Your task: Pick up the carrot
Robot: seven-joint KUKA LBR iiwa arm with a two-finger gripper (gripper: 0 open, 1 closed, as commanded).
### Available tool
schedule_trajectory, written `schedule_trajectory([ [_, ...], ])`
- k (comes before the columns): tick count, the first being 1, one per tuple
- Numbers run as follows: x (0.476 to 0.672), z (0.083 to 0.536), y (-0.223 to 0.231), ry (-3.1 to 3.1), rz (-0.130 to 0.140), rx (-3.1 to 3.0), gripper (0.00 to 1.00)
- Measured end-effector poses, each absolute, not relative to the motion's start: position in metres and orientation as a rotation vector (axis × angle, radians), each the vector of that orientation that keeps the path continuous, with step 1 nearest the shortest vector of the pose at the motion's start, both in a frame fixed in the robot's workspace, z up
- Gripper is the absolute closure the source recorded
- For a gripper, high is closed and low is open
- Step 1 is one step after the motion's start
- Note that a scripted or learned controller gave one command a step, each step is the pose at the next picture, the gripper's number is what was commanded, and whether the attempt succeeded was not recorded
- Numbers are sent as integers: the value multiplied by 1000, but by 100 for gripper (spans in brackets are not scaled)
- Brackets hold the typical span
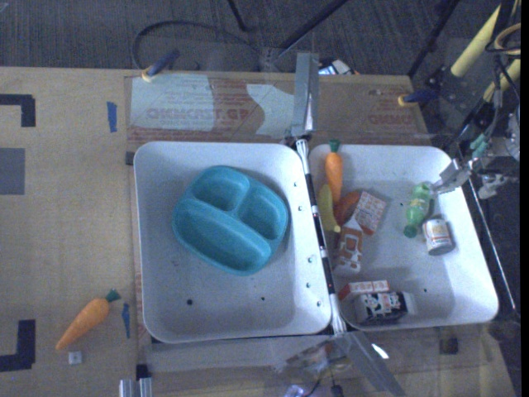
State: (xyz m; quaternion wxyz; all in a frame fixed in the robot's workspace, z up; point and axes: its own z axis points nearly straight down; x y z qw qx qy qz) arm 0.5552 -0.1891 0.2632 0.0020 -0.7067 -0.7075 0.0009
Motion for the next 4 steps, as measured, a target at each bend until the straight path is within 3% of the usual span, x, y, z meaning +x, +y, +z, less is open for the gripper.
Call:
schedule_trajectory([
  [1, 619, 142, -222, -2406, 0, -2018, 0],
  [2, 617, 161, -222, -2696, -1, -1619, 0],
  [3, 642, 94, -186, -2752, -4, -1541, 0],
  [4, 643, 102, -186, -2754, -8, -1543, 100],
])
